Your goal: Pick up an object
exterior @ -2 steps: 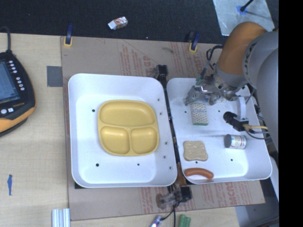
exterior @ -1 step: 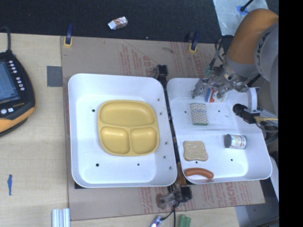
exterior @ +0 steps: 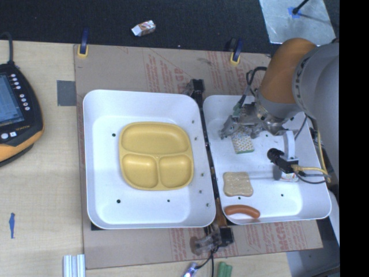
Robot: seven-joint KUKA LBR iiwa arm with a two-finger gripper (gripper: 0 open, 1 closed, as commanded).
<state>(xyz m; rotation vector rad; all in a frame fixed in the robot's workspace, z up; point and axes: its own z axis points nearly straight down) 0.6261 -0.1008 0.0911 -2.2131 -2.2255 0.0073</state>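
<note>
Two white bins sit side by side on the desk. The left bin has a yellow plate in it, with three little parts. The plate lies in the middle of that bin.

The right bin has some play food. A toast slice lies flat near the front of the right bin. A sausage lies just in front of the toast, by the bin's front rim. A small speckled block sits behind the toast, toward the back of the bin.

The arm bends down over the back of the right bin. The gripper is low, right above the speckled block. I cannot tell if the gripper is wide or narrow, or if it touches the block.
</note>
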